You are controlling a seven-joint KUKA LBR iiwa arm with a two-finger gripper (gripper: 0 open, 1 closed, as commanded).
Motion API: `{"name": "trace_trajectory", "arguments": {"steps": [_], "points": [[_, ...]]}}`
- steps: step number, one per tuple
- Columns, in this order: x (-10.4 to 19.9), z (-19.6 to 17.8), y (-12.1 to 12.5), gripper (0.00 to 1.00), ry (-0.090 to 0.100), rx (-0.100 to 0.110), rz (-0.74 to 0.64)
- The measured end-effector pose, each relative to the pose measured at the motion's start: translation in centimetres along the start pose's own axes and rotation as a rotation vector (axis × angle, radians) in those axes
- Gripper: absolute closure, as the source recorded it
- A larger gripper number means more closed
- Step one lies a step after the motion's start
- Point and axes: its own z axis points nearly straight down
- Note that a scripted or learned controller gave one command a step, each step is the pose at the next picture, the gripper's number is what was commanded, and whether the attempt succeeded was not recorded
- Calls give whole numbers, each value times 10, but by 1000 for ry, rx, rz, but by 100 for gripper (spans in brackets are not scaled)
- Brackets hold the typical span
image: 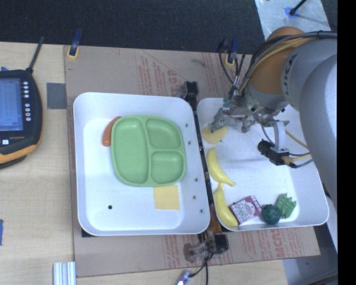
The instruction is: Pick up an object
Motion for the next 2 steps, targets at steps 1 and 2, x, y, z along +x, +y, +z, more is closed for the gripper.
{"name": "trace_trajectory", "arguments": {"steps": [1,2], "points": [[0,-10,0,100,0,2,-3],[0,-10,0,0,0,2,-3]]}}
